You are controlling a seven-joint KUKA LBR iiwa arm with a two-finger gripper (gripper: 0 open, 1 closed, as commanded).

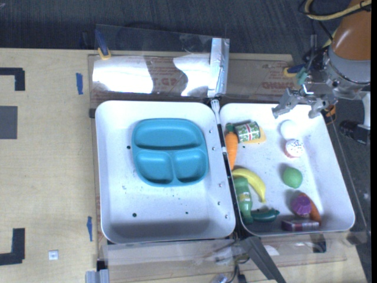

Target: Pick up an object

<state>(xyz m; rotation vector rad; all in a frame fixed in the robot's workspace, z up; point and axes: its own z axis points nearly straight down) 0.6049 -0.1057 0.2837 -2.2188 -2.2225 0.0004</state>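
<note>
White right bin (336,152), near edge: a dark flat bar (299,223) lies along the wall, a purple piece (301,203) just behind it.
Left wall: green bottle (242,194), banana (252,180) and carrot (231,147) crowd the divider.
Open floor: a green ball (291,177) sits alone mid-bin, bare white around it.
Left bin (112,158): a blue divided tray (169,150) fills the middle.
Far end: a small white jar (293,146) and a labelled can (247,131).
Pincer (301,105): splayed open over the far rim, grasping nothing; arm cut off at the frame edge.
</note>
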